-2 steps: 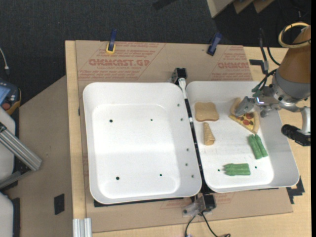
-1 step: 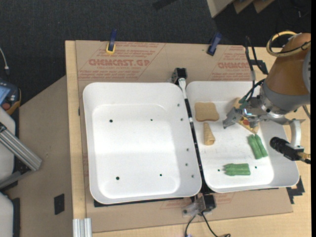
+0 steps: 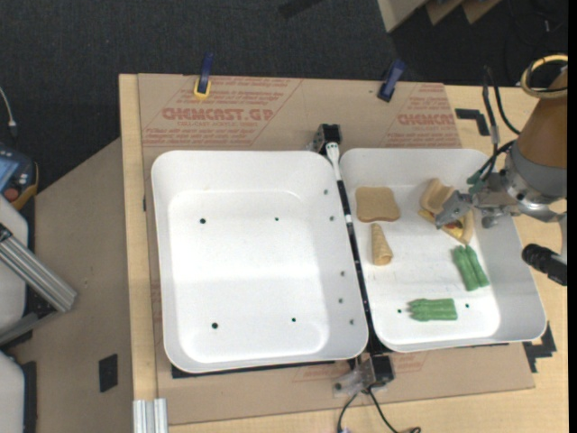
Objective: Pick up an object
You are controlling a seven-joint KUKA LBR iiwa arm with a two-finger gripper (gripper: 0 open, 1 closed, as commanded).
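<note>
Progress: in my judgement nothing is lifted yet; the grasp and the lift remain.
Gripper (image 3: 458,210): low in the right bin (image 3: 514,323), at about 2 o'clock of it; whether it is open or closed I cannot tell.
Likely target: tan chunk (image 3: 435,198), touching the gripper at its 10 o'clock.
Look: pale brown, blocky, bread-like, partly hidden.
Others: tan slice (image 3: 377,204), tan cone (image 3: 381,244), two green pieces (image 3: 470,268) (image 3: 433,309) lying apart.

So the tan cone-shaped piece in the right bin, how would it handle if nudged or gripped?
The cone-shaped piece lies on its side and tapers, so a push would probably roll it in a curve. It looks like a small toy food item, likely light. Its narrowing sides might let fingers slip toward the thin end.
</note>
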